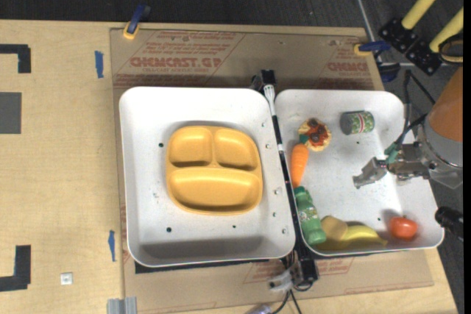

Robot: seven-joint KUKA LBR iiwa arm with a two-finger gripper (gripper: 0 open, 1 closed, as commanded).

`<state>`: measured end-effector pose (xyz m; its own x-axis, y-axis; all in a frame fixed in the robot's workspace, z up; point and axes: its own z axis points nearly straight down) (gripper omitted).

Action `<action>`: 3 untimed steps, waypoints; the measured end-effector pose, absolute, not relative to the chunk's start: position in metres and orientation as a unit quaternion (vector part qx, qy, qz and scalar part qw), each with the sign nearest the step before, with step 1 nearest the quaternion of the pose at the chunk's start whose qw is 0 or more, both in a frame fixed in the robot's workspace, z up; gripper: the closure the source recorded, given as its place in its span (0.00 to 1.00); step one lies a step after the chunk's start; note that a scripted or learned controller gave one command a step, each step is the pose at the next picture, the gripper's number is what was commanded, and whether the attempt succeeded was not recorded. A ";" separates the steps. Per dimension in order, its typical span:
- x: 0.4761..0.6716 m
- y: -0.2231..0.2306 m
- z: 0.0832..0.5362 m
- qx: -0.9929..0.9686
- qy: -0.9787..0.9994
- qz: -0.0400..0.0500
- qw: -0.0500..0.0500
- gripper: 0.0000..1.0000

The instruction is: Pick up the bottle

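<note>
The green bottle (309,215) is seen lying at the right bin's (383,101) seven o'clock, against the left wall. The gripper (368,174), spread and empty, should be lowered across its narrow width, avoiding the banana (353,233).

Green bottle (309,215) lies lengthwise against the right bin's (390,101) left wall.

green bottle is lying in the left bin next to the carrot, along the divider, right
Not quite. The camera view shows the green bottle lying in the right bin, not the left one. The rest holds: it lies along the divider edge, just below the carrot. The left bin holds the yellow tray.
</note>
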<state>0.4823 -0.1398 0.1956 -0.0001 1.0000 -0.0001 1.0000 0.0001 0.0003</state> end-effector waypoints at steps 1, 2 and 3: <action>0.483 -0.140 0.206 0.707 0.707 0.000 0.001 1.00; 0.512 -0.193 0.087 0.545 0.839 0.001 0.002 1.00; 0.513 -0.193 0.097 0.545 0.838 0.001 0.003 1.00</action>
